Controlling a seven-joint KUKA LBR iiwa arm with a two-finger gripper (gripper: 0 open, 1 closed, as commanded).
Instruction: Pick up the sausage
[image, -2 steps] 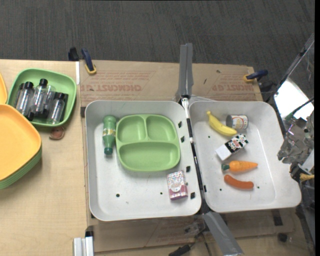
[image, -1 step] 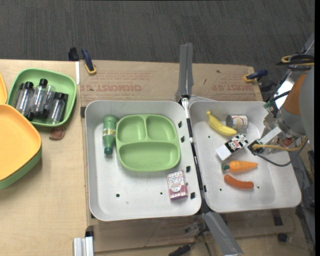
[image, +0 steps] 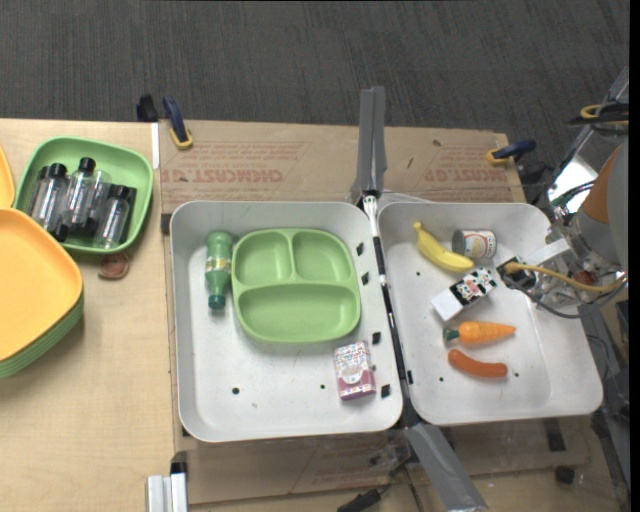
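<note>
The sausage (image: 478, 365), a short orange-red link, lies flat in the right bin (image: 560, 400) near its front. Just behind it lies a carrot (image: 483, 333) with a green top. My gripper (image: 543, 286) hovers at the right bin's right side, to the right of and behind the sausage and well apart from it. Nothing shows between its fingers.
The right bin also holds a banana (image: 441, 251), a small can (image: 474, 243) and a black-and-white carton (image: 465, 292). In the left bin (image: 200, 400) are a green divided plate (image: 295, 283), a green bottle (image: 217, 266) and a pink box (image: 354, 370). A green tray of bottles (image: 85, 193) and yellow plates (image: 35, 300) sit at the left.
</note>
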